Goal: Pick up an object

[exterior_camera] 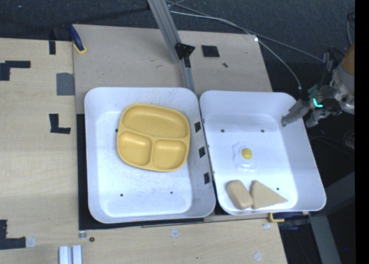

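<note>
My gripper (297,121) hangs over the right rim of the right bin (300,159), its fingers pointing down and to the left. It stands open with nothing between the fingers. In that bin lie a small white fried egg with a yellow yolk (246,154) near the middle, a tan bread roll (238,193) at the front, and a tan wedge (267,195) touching the roll's right side. The egg is about a hand's width to the lower left of the gripper.
The left bin (104,188) holds a yellow divided plate (154,137) in its upper half. A grey metal post (167,23) slants down to the gap between the bins. Cables (277,55) run across the dark bench at the back right.
</note>
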Motion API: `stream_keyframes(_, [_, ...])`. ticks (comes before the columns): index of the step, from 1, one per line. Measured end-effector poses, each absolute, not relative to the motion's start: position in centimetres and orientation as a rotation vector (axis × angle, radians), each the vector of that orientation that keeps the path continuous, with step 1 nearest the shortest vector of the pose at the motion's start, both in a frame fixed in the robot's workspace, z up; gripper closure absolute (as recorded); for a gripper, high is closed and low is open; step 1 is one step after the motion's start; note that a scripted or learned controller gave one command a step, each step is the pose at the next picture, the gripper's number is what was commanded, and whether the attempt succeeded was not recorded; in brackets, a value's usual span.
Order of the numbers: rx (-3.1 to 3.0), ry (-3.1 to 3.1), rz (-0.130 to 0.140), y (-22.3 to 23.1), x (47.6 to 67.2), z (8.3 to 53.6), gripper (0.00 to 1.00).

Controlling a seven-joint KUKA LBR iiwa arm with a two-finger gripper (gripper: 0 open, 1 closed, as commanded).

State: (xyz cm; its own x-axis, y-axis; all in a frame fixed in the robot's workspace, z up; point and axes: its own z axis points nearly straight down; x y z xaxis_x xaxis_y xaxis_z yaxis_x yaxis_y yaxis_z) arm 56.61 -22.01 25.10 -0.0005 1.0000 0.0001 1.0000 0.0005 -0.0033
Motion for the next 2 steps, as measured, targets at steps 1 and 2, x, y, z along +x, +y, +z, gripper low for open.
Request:
stream_keyframes(1, [-2.22,-2.222,0.002,-22.0,56.7,25.2,0.0])
stream_keyframes(2, [-2.218,-2.218,0.006,-21.8,55.6,20.0,0.0])
